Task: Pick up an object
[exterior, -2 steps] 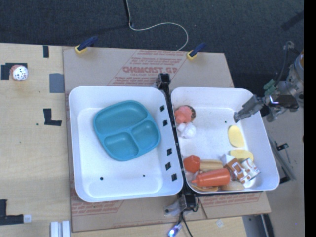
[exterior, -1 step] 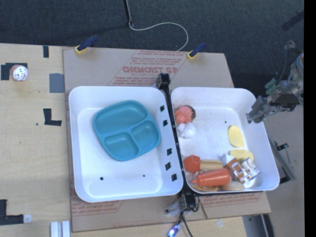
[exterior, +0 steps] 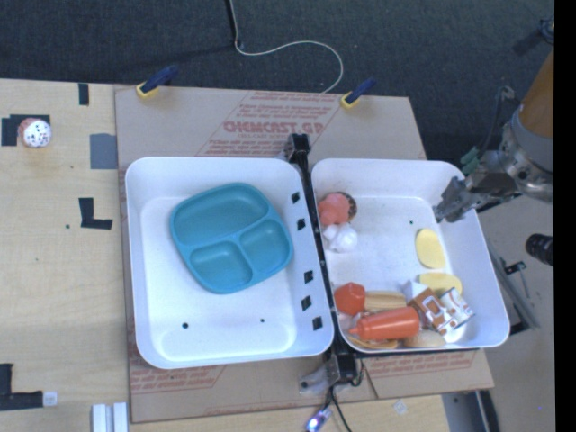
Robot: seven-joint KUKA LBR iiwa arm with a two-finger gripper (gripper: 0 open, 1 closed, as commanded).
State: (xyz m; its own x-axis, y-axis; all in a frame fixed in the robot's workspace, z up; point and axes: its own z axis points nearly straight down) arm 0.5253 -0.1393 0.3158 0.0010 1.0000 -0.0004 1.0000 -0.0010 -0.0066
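Two shallow white bins sat side by side on a cardboard-covered bench. The left bin [exterior: 148,268] held a blue divided plate [exterior: 231,236], lying flat and tilted. The right bin [exterior: 481,268] held the small things to choose from: a pink ball [exterior: 334,208], a yellow piece [exterior: 431,247], a red block [exterior: 349,297] and a checked box [exterior: 443,311], clustered near its front, likely for easy reach. The gripper [exterior: 450,203] hovered over that bin's far right rim, holding nothing. Its dark fingers blurred together, so I could not tell their spread.
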